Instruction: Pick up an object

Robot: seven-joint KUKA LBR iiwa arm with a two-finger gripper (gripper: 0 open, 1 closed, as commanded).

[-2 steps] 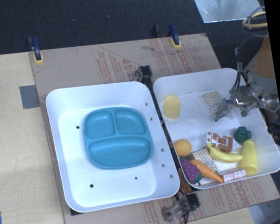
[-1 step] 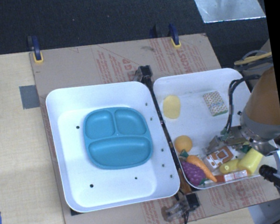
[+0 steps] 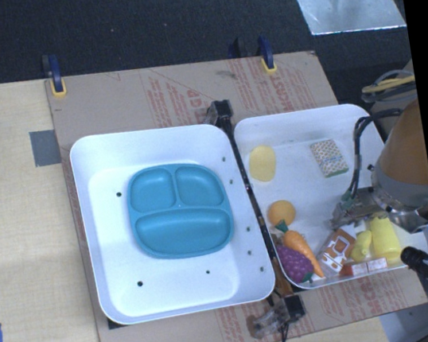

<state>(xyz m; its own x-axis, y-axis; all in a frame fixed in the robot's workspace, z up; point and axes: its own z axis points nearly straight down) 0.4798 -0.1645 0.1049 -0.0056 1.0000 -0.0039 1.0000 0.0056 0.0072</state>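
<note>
End effector (image 3: 348,213) low in right bin (image 3: 295,123), jaw state indeterminate. Nearest candidate: snack packet (image 3: 339,249), touching at 7 o'clock, long axis toward 1 o'clock. Orange (image 3: 281,212) farther, at 9 o'clock.

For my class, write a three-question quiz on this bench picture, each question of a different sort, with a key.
1. True or false: the blue divided plate lies in the left bin.
2. Multiple choice: the toy carrot lies right beside which thing? A) the purple grapes B) the patterned sponge C) the blue divided plate
3. Fill in: the pale yellow round piece lies in the ____ bin.

Key: 1 true; 2 A; 3 right. The orange fruit sits just above the carrot, and the arm reaches over the right bin's right side.
</note>
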